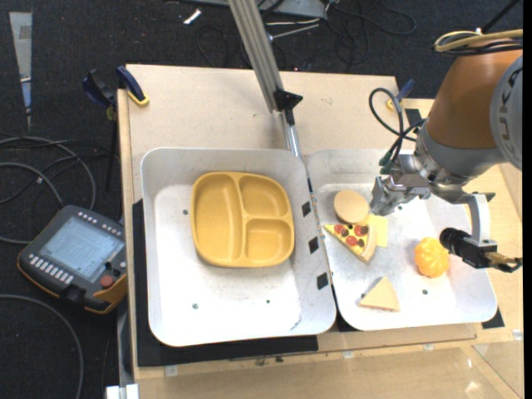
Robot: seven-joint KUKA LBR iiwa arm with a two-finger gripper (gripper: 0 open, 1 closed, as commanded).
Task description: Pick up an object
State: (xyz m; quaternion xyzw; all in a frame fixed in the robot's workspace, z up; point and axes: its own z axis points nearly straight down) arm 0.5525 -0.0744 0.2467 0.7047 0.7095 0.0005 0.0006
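Note:
In the right bin (465,306) lie a tan round bun (351,205), a pizza slice (352,239) with red toppings on a yellow cheese square, a sandwich triangle (381,296) and an orange pepper (431,258). My gripper (385,196) hangs over the bin's upper middle, just right of the bun and above the cheese square. Nothing shows between its fingers. The left bin (166,248) holds a yellow divided plate (243,219).
A slanted metal pole (262,56) runs from the top down to the seam between the bins. A teach pendant (71,258) lies on the floor at the left. Cables trail over the dark carpet. A black fitting (465,248) juts from the arm beside the pepper.

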